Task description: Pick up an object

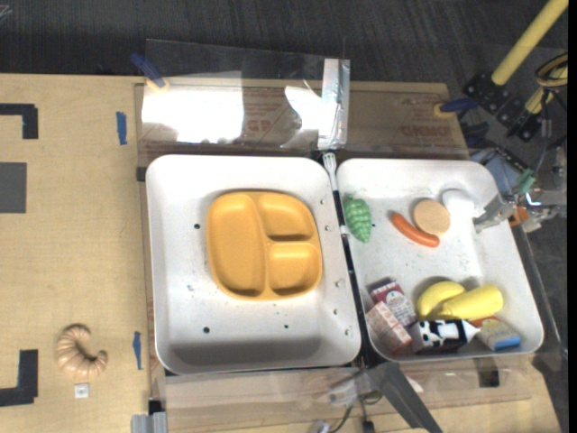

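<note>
Two white bins sit side by side on the bench. The left bin (171, 242) carries a yellow divided plate (264, 244), lying flat near its middle. The right bin (397, 180) is the busy one. A green leafy toy (359, 217) lies against its left wall. Just right of that, an orange-red sausage (415, 229) lies at a slant, and a round tan bun (431, 216) touches its upper end. Down at the near side, a red and white carton (390, 312) leans by the left wall; beside it a yellow banana (439, 295) presses against a yellow bottle-like piece (476, 304). Below them lies a black and white cow-patterned object (442, 334), with a small block with a blue side (499, 336) in the corner.

The gripper (505, 207) sits at the right bin's far right edge, above the rim, well apart from the bun and sausage. Open or closed? Cannot tell from here, and nothing can be seen in its grasp.

Out on the cardboard at the left, a tan croissant (81, 350) lies alone.
</note>
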{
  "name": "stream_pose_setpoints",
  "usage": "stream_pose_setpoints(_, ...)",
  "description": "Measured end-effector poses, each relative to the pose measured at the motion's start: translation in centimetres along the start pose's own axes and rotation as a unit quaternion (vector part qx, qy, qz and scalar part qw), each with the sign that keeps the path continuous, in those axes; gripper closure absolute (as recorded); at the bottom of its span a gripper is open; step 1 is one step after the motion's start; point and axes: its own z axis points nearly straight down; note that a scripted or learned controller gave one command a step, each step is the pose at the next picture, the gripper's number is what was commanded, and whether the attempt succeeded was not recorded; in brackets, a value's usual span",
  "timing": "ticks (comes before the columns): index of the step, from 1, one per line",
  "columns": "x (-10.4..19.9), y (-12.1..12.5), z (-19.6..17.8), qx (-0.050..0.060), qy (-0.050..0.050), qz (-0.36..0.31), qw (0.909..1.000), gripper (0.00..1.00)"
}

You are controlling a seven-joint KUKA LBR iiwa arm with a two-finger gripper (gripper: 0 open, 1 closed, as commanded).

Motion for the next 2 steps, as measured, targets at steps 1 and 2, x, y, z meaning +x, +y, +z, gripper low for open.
stream_pose_setpoints(1, 5.3, 1.9, 6.3, 0.003, 0.001, 0.169, 0.9856, 0.0)
stream_pose_setpoints(2, 11.7, 5.9, 13.4, -0.004, 0.0, 0.189, 0.9821, 0.0)
